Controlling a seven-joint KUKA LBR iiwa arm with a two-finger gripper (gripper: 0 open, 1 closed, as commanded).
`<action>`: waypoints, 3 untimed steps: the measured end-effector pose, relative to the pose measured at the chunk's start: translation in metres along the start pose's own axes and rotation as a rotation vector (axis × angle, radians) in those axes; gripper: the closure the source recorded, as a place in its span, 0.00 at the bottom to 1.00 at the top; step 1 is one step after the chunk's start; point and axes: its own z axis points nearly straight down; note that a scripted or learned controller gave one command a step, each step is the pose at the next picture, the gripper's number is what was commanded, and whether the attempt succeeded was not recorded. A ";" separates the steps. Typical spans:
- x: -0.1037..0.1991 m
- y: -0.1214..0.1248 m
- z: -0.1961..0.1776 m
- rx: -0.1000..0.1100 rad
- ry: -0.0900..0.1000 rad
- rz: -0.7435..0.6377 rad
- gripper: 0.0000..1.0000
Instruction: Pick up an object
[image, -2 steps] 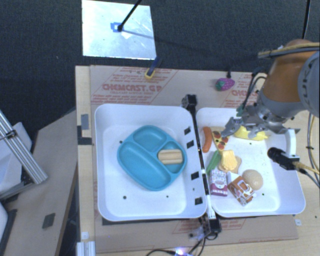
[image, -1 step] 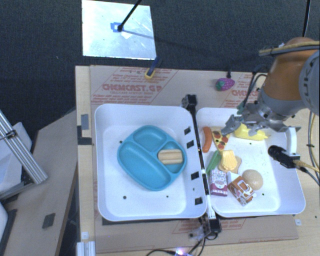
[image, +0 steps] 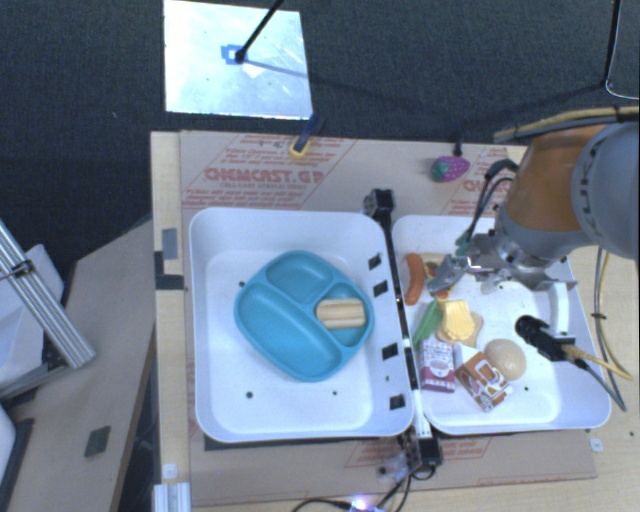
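Gripper (image: 443, 281) is being held low in right bin (image: 580, 400), above hot dog (image: 412, 277); grip state unclear.

Crowded at right bin's (image: 575, 410) left side by sausage (image: 413, 277), cheese (image: 458, 322) and cartons (image: 437, 364); open floor around blue tray (image: 300, 315).

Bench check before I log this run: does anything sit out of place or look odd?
One thing: a small purple and green toy lies on the cardboard behind the right bin, outside both bins. The other items sit in the bins: a bread roll in the blue tray, the rest crowded in the right bin's left part.
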 end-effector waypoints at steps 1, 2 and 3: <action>-0.005 0.005 0.060 -0.002 -0.001 0.000 0.00; -0.005 0.005 0.071 -0.003 -0.001 0.001 0.00; -0.005 0.006 0.060 -0.005 -0.001 0.001 1.00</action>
